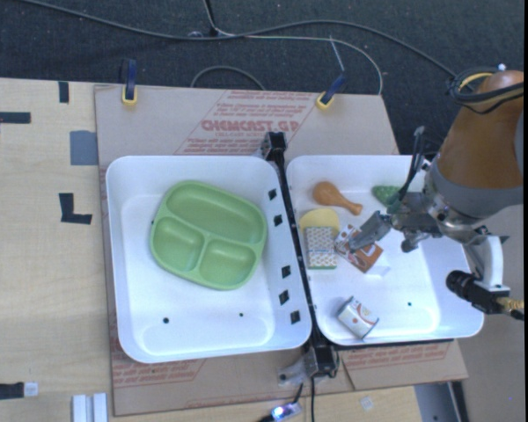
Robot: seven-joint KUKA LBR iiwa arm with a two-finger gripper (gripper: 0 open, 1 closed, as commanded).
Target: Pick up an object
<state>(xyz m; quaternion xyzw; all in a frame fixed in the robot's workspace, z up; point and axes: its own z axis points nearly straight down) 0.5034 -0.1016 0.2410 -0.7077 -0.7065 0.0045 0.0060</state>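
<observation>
My gripper (356,243) is down in the right bin (422,319), reaching in from the right w/ the orange band (484,148) of my arm up above the bin's right edge. Tips sit just right of the yellow-topped sponge (320,236) and right at a small brown/orange item (367,258), which lies just below and touching my tips as far as I can see. Can't tell if my fingers are open or closed, too dark and blurred there, and can't tell if anything is btwn them.

Other stuff in the same bin: orange drumstick-shaped toy (336,197) up and left of my tips, apart from them; a green item (387,194) near the top, partly behind my wrist; a small can (357,316) on its side near the front wall, well apart.

Left bin (132,323) holds a green divided tray (209,234), lying flat, mid-bin.
</observation>
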